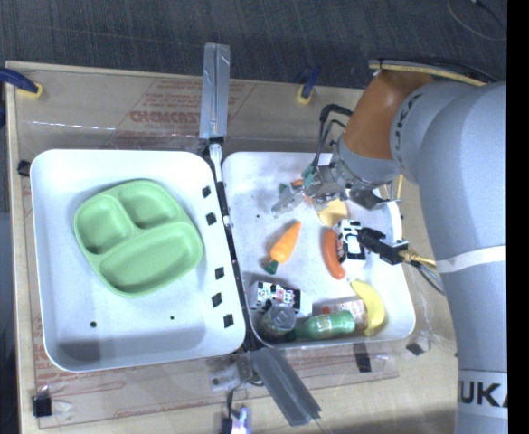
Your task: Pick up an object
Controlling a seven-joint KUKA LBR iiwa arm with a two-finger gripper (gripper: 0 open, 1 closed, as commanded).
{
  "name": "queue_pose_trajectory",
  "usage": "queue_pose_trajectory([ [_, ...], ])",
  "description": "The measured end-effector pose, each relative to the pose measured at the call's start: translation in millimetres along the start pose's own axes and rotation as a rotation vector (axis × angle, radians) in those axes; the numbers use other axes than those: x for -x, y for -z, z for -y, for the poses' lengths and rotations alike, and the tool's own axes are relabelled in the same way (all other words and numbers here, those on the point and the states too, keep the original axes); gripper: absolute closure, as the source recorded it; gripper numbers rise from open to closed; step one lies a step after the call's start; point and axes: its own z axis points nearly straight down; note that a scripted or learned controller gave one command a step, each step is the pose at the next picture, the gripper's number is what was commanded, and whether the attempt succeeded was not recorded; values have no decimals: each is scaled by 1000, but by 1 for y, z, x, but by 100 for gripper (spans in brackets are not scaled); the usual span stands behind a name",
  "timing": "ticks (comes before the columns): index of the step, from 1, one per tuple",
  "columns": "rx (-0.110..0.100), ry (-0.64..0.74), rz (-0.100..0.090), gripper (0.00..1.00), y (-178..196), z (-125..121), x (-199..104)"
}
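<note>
Reaching in from the right, my grey arm (454, 197) hangs over the right bin (246, 174), orange band (377, 116) up top, and my pincer (311, 188) is low near the bin's far end, toward the middle. Whether it's clenched or released, I cannot tell from up here; the metal parts blur together, and nothing shows as caught in it.

Right beside my pincer there's a pale yellow piece (334, 212), partly tucked under my wrist hardware. Just nearer the camera, a small carrot (285, 242) lies tilted, green end pointing toward the bin's near left. To its right, well clear of it, an orange-red sausage-shaped item (334, 253) lies lengthwise. A black-and-white patterned block (350, 240) sits just beside that, up against a black fitting on my arm.

Along the near wall things crowd together: a banana (371, 304) curls in the near right corner, touching a green bottle (327, 325) that lies on its side. Left of the bottle sits a dark round item (278, 319), and a small patterned box (276, 294) is right behind it.

Over in the left bin (56, 333), a green divided plate (138, 236) with three compartments rests flat, well apart from everything I'm working around
</note>
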Motion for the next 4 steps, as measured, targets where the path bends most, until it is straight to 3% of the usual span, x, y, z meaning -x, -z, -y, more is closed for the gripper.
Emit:
queue_pose_trajectory([
  [1, -1, 5, 0, 100, 10, -1, 0],
  [2, -1, 5, 0, 0, 10, -1, 0],
  [3, -1, 72, -1, 0, -10, 41, -64],
  [4, 0, 74, 1, 100, 1, 41, -63],
])
